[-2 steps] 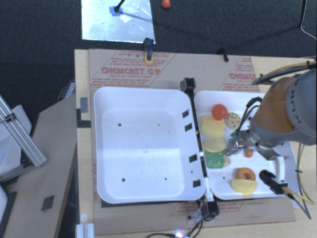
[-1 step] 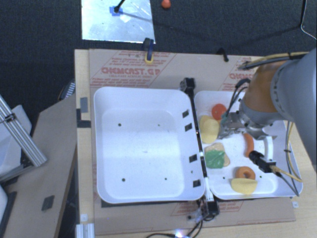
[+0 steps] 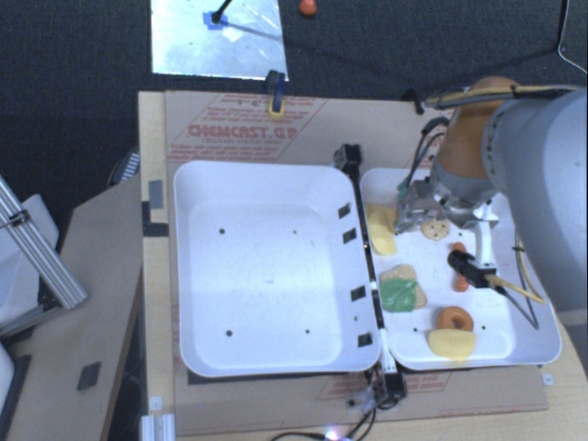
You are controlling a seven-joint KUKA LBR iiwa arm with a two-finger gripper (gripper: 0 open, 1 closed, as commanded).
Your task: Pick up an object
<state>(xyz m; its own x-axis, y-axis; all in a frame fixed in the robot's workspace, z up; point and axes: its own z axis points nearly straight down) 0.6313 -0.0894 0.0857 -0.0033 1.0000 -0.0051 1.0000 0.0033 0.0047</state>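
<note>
Gripper (image 3: 415, 211) sits low over the far end of the right bin (image 3: 503, 336), the arm reaching in from the right. Open or shut: cannot tell from this angle, the wrist blocks it. Nothing visibly held.

Nearest candidates, both close to the gripper:
- yellow slab (image 3: 381, 231), just left of the gripper and close to the wall shared with the left bin (image 3: 266, 265). Its long axis runs far-to-near, roughly parallel to that wall.
- round biscuit (image 3: 435, 230), just right of and slightly nearer than the gripper. Flat, with no long axis to speak of.

My read: the slab is the likelier target. The move would be a short shift left, with the close across the short side. The wall beside it leaves little room on that flank, so that's the risk.

Count, all in the right bin:
- 2 yellow: the slab, plus a yellow lump (image 3: 451, 344) at the near edge
- 1 biscuit
- 1 green piece (image 3: 397, 296) lying on top of 1 tan piece (image 3: 404, 274), mid-bin by the wall
- 1 orange ring (image 3: 454, 319), touching the lump
- 1 small orange stick (image 3: 460, 284), partly hidden

Seven in total. The pick is not yet made, and every item rests on the bin floor or on another item.
</note>
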